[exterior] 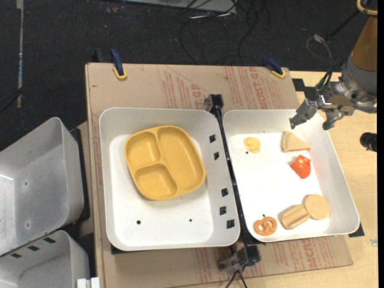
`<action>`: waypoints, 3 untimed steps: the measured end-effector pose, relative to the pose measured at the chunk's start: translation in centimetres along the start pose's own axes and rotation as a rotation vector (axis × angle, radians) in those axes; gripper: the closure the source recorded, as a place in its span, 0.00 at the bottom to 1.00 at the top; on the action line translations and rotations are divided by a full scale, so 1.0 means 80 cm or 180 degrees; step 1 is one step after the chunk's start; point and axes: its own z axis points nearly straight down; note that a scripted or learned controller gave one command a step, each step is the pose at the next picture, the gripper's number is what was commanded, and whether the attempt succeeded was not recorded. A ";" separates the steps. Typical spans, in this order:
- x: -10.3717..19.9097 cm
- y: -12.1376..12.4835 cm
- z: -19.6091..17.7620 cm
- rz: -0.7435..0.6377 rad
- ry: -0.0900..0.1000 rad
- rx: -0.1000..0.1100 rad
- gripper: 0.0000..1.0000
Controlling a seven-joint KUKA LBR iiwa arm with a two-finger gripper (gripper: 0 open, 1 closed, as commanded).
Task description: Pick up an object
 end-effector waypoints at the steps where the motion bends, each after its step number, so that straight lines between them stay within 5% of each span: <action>1: 0.001 0.002 -0.009 -0.0008 -0.0008 -0.0039 0.00; 3: 0.002 0.004 0.099 0.0000 -0.0005 -0.0027 0.00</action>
